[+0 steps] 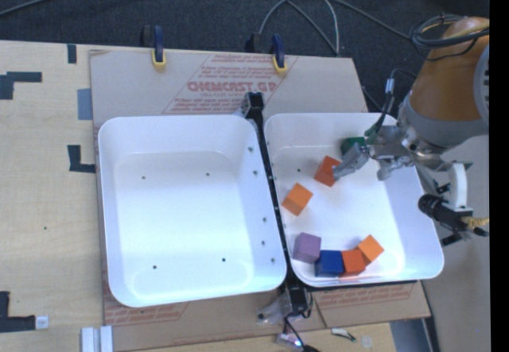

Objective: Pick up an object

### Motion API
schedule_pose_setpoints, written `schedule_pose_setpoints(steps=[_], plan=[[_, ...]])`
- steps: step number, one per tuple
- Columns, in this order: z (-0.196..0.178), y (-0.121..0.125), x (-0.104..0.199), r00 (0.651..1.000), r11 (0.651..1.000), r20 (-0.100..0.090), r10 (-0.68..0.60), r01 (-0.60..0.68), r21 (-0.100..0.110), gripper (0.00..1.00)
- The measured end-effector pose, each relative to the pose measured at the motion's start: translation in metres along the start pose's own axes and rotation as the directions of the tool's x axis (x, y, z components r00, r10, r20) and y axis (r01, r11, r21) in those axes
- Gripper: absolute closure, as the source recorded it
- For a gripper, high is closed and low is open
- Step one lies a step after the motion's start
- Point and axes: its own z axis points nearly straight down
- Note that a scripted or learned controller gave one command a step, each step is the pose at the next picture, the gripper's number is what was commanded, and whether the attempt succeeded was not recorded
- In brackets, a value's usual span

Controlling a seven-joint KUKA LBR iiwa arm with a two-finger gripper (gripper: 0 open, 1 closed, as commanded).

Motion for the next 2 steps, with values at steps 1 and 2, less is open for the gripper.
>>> schedule_pose_setpoints(steps=[1, 2], plan=[[-0.0101, 0.0, 0.0003, 1.0, 1.0, 0.0, -0.001, 0.001, 0.0, 1.0], [-0.0096, -0.0001, 0.0003, 1.0, 1.0, 0.0, 0.0, 0.0, 0.001, 0.0]])
